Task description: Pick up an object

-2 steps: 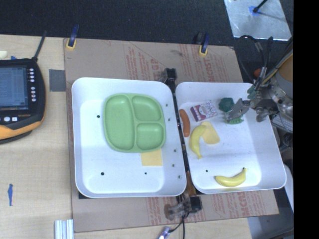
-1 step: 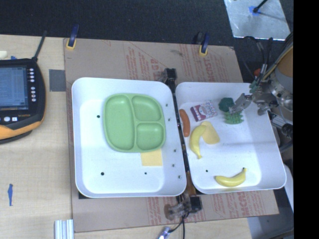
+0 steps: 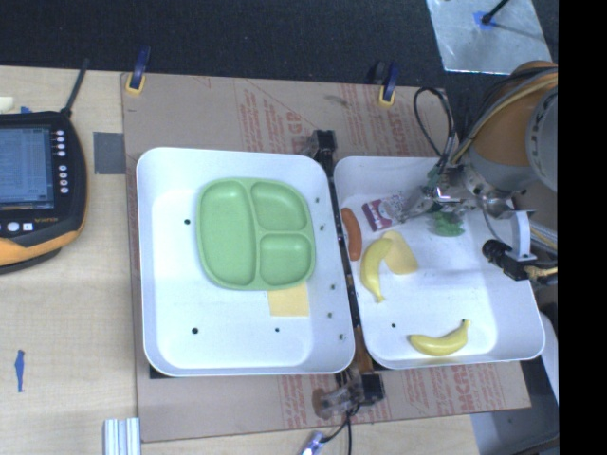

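Note:
In the right bin [image 3: 493, 335], my gripper [image 3: 438, 200] hangs low over the far middle. A small green object [image 3: 448, 223] shows just beneath it; whether the gripper touches it I cannot tell. To its left lies a dark red packet [image 3: 377, 213]. An orange-brown sausage [image 3: 352, 232] rests along the bin's left wall. A yellow banana [image 3: 374, 271] curves beside a pale yellow piece [image 3: 401, 256] in the middle. Another banana [image 3: 439, 340] lies near the front wall.
The left bin [image 3: 161, 254] holds a green divided plate [image 3: 255, 232] and a flat yellow slice [image 3: 288, 300] in front of it. A teach pendant [image 3: 33, 183] sits at the far left of the bench. Cables [image 3: 438, 121] loop behind the gripper.

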